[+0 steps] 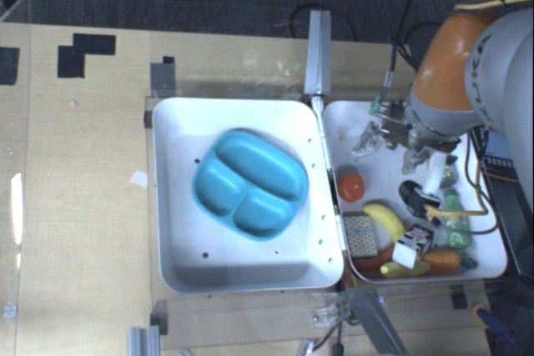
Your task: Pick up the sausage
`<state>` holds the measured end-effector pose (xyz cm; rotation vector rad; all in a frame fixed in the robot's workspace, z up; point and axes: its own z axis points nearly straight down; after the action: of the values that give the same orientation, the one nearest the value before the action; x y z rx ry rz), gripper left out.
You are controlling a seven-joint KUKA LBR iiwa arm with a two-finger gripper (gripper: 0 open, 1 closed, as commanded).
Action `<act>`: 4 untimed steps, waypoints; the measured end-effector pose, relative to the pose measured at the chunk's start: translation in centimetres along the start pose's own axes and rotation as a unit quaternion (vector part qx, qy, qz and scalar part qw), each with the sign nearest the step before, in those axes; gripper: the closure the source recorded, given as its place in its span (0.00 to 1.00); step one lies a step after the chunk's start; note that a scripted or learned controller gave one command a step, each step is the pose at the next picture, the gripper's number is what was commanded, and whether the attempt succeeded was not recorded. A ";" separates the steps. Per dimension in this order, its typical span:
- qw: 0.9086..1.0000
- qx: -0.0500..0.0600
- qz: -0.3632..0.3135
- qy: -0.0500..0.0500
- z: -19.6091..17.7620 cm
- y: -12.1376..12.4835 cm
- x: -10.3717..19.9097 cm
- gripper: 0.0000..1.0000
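The sausage looks like a short reddish-brown piece near the front wall of the right bin. It is wedged between a grey checkered block and a small white and black box, and is partly hidden. My gripper hangs over the back half of the right bin, well behind the sausage. It is open, with its fingers spread and nothing between them.
Crowding the right bin's front are a red tomato, a banana, an orange carrot-like piece, a yellow piece and green items. The left bin holds a blue divided plate.
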<state>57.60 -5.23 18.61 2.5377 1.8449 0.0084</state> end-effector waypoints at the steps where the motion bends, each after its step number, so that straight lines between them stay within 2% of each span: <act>1: 0.988 -0.014 -0.155 0.002 6.5 -2.3 -3.3 0.00; 2: 0.980 -0.027 -0.196 0.003 7.3 3.4 -4.0 0.00; 3: 0.966 -0.001 -0.257 0.000 4.6 3.9 -2.3 0.00; 4: 0.934 -0.002 -0.356 0.000 9.7 0.4 -3.7 0.00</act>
<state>56.90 -8.85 8.89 1.7115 2.6239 0.0100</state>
